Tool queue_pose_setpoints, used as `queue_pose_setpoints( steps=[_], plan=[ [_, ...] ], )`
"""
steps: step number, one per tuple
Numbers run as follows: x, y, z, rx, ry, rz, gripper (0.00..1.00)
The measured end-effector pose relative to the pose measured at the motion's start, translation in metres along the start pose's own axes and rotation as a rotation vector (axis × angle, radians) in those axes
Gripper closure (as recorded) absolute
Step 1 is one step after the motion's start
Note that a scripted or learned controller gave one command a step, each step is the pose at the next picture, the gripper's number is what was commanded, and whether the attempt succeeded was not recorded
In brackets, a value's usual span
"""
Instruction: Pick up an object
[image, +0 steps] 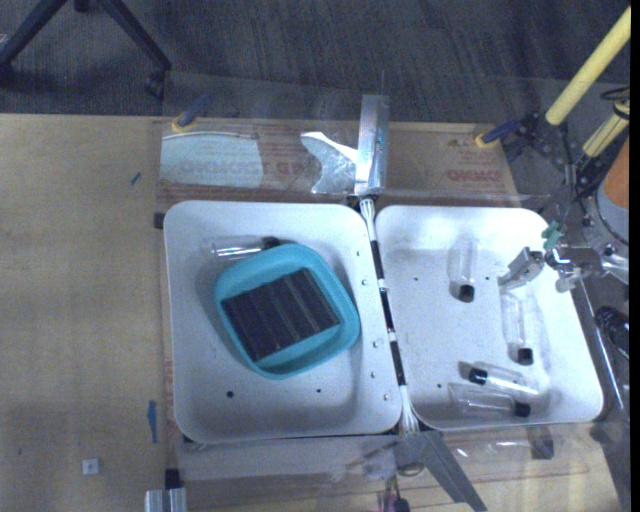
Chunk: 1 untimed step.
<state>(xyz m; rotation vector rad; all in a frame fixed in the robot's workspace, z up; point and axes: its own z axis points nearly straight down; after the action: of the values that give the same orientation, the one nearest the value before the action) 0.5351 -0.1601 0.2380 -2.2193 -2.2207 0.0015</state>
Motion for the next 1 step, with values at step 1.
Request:
queue_pose_setpoints(
  steps=[1],
  plan=[
    [-0.0060,0.0359,0.1065,-0.001,0.000,-0.137,0.00]
  ],
)
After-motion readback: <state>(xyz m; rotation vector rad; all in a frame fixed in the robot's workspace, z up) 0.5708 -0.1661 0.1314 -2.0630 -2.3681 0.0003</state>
